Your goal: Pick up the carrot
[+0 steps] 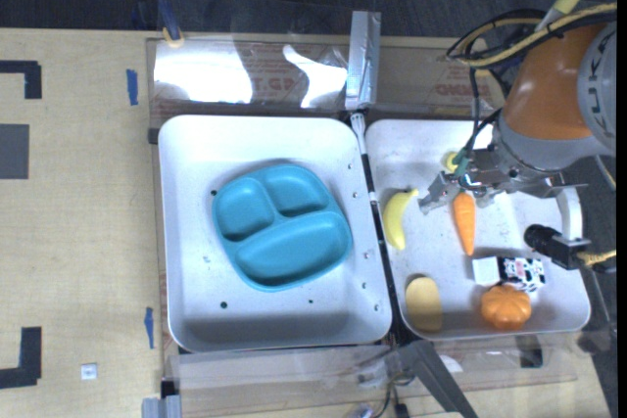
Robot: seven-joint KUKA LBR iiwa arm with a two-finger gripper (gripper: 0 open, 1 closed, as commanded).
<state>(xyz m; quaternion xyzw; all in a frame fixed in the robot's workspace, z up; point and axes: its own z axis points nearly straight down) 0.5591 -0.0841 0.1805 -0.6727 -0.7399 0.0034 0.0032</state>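
One carrot (464, 222) in right bin (431, 147), end effector (453, 186) touching its top

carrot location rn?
Camera view: carrot lies in the right bin, right of the banana, just under the end effector.

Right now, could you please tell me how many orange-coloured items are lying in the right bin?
2: the carrot lies near the bin's middle, just below the pincer, and a small pumpkin sits near the front edge. The arm may hide more.
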